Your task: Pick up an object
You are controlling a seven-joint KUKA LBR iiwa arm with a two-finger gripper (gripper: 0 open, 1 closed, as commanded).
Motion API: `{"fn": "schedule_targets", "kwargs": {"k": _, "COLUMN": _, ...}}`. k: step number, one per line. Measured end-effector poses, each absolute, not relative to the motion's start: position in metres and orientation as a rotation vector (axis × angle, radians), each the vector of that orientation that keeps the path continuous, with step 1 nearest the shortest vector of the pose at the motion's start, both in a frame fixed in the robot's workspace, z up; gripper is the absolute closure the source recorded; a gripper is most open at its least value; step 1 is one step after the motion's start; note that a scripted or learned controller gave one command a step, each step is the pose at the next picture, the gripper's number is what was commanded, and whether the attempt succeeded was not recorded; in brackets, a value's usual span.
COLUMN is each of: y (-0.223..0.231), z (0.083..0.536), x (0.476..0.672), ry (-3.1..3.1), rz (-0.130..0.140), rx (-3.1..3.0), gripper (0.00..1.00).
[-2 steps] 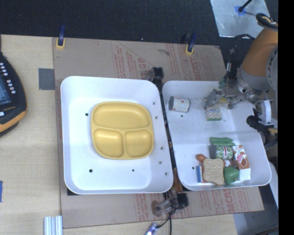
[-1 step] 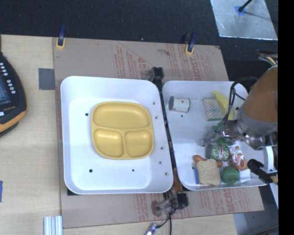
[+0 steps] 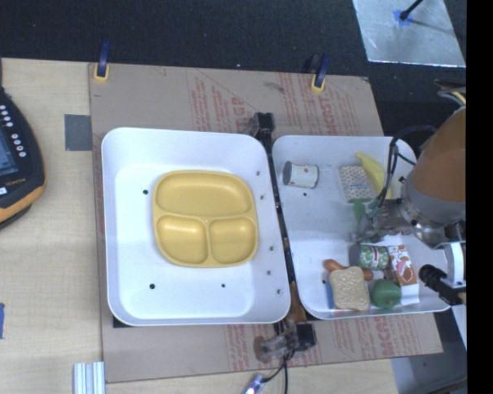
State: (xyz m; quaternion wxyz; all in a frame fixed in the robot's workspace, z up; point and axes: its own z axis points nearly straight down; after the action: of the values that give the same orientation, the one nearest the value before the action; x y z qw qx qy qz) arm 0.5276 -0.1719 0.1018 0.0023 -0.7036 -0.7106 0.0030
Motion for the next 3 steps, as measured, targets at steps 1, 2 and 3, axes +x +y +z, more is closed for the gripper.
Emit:
{"fn": "schedule_targets", "kwargs": {"k": 1, "y": -0.211, "z": 0.192, "x": 0.525, "ry": -2.224, "rz": 0.002, "rx": -2.218, "gripper": 1.0}}
{"fn": "schedule_targets", "kwargs": {"k": 2, "y": -0.194, "z": 0.2, "x": 0.572, "ry": -2.223, "rz": 0.001, "rx": -2.217, "gripper": 1.0}}
{"fn": "schedule_targets", "kwargs": {"k": 3, "y": -0.123, "z": 0.231, "x": 0.608, "ry": -2.224, "rz": 0.0, "rx": -2.215, "gripper": 1.0}}
